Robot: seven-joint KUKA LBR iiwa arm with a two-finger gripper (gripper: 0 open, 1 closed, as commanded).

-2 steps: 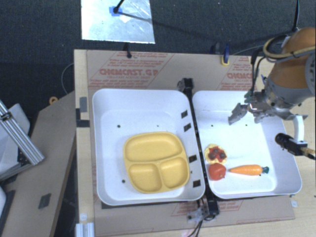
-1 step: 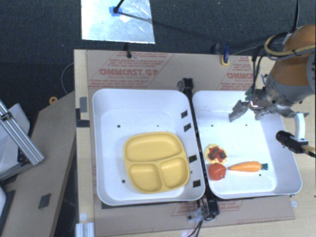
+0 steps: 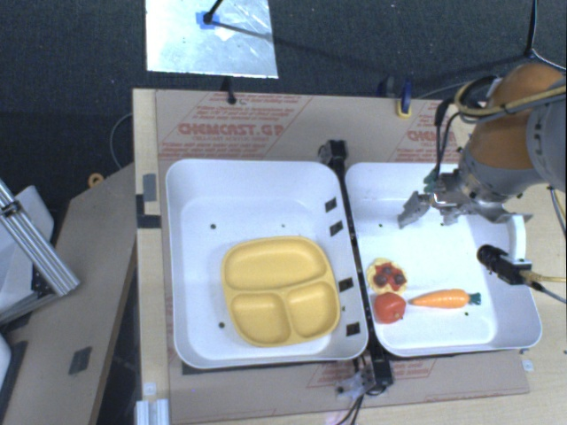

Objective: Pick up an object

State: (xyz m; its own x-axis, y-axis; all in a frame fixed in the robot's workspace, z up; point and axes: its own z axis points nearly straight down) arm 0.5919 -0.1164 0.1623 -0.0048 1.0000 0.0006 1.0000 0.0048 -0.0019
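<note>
In the right bin point(image 3: 505, 330) lie an orange carrot point(image 3: 438, 299), a red tomato point(image 3: 390, 308) and a small round tart with dark red topping point(image 3: 387, 275), all near the bin's front left. My gripper point(image 3: 432, 209) hangs above the back of the right bin, well behind these objects, with its two fingers spread apart and nothing between them. The left finger point(image 3: 412, 211) points toward the divider.
A yellow three-compartment tray point(image 3: 279, 289) rests in the left bin point(image 3: 204, 228). A black divider with clips point(image 3: 345, 237) runs between the bins. The grey arm with its orange band point(image 3: 523, 104) comes in from the right.
</note>
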